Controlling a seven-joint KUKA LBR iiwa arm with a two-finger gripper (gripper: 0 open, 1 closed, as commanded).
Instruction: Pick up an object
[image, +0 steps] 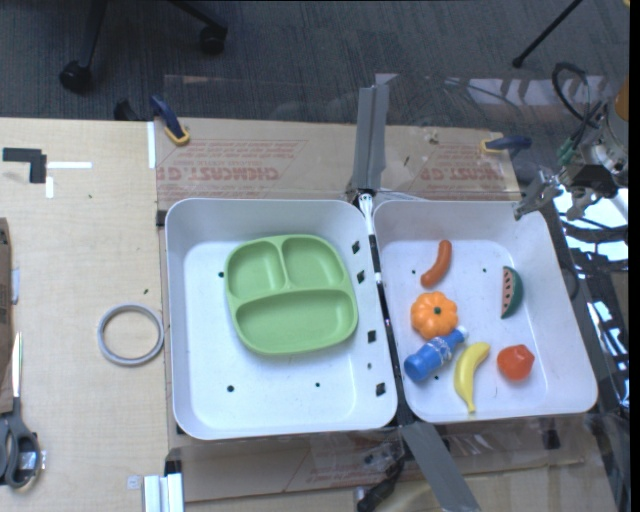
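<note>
Fingers (545, 195) of mine are hanging at the upper right of the frame, by the right bin's (570, 300) top corner, and I cannot tell how wide they are standing or whether anything is between them. I am eyeing the red tomato (515, 362) lying in the bin's lower right, just beside the banana (470, 373) but apart from it. I am judging it light, hard and smooth plastic, likely slippery and prone to roll, so I am planning to pinch across its widest middle.
</note>
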